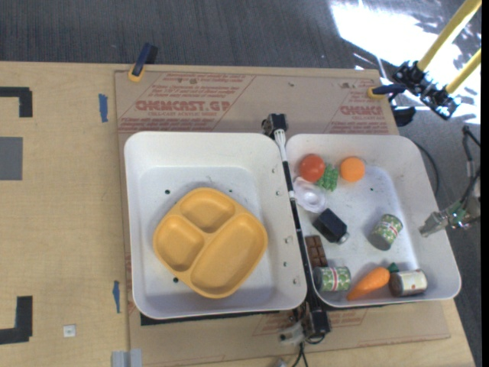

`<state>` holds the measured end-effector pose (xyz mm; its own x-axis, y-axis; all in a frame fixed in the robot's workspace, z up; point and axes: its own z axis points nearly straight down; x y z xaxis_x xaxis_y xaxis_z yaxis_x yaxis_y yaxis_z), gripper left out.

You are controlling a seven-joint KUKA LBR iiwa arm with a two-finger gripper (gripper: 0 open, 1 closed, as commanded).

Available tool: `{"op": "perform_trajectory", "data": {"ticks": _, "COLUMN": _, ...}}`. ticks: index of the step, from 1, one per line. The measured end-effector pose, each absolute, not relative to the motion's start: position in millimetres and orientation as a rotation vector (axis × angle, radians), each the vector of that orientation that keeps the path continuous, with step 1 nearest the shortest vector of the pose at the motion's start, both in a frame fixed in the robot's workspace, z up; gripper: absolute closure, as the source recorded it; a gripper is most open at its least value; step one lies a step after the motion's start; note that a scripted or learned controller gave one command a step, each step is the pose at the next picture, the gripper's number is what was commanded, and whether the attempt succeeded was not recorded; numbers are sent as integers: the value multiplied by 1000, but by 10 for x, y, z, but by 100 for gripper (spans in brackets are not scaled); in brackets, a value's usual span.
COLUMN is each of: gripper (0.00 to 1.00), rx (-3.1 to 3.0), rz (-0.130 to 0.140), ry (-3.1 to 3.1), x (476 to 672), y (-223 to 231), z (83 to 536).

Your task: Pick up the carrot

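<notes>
**Two bins, carrot low in the right one**

Left bin (145, 205): one yellow divided plate (210, 241), three compartments, sitting a little toward the near side, nothing on it.

Right bin (435, 205): crowded. Far end, a red tomato (311, 166) touching a green leafy piece (329, 177), with an orange ball (352, 169) just beside. Below them a clear plastic item (309, 197) against the inner wall, then a black block (331, 225). A small green-labelled can (386, 231) lies on its side toward the outer half. Along the near edge: a brown chocolate bar (314, 249), a second green-labelled can (333, 278), the carrot (370, 280), and a brown-capped can (408, 282).

Carrot: lies flat at the near edge of the right bin, between the two near cans, touching or nearly touching both. Long axis slants; tapered tip points near-left toward the green-labelled can, thick end with green top up-right by the brown-capped can.

Gripper: cannot tell its state from this view.
</notes>
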<state>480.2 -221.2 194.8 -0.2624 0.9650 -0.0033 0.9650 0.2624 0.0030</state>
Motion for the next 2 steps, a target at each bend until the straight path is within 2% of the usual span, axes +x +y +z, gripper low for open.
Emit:
{"op": "perform_trajectory", "data": {"ticks": 1, "gripper": 100, "rx": 1970, "rz": 1, "ry": 2449, "x": 4793, "y": -1351, "z": 1201}}
{"op": "perform_trajectory", "data": {"ticks": 2, "gripper": 100, "rx": 2116, "rz": 2, "ry": 2319, "x": 4803, "y": -1326, "z": 2534}}
